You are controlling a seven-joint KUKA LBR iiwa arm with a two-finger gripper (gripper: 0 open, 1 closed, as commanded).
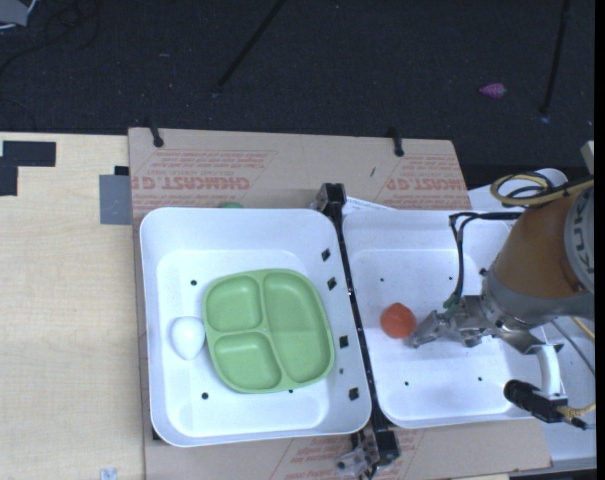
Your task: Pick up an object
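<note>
the likeliest thing to pick is a small orange-red ball (398, 320), round and smooth, a little brighter on its upper side. it lies on the floor of the right bin (422, 403), toward that bin's left part, not far from the divider where the two bins meet.

the right bin is a shallow white tray with small dark marks dotted on its floor; the ball is the one loose thing seen in it. the left bin (172, 408) is its twin, set edge to edge with it. in it lies a pale green plate (269, 329) with three compartments, two above and one larger below, turned slightly askew. just beside the plate's left edge, touching or nearly so, sits a small white egg-shaped object (188, 337). both bins rest on a sheet of brown cardboard (282, 173) with red printing, which lies on a light wooden bench (52, 318).

the arm (542, 258) comes in from the right, its orange band bulking over the right bin's right side, with black cable looped above it. the wrist slants down and leftward, ending in the gripper (418, 336), low over the bin floor. its tip sits just right of and slightly below the ball, very near it; whether they touch cannot be told. the ball is not seen between the fingers, and how far the pincer is spread cannot be told from here.
</note>
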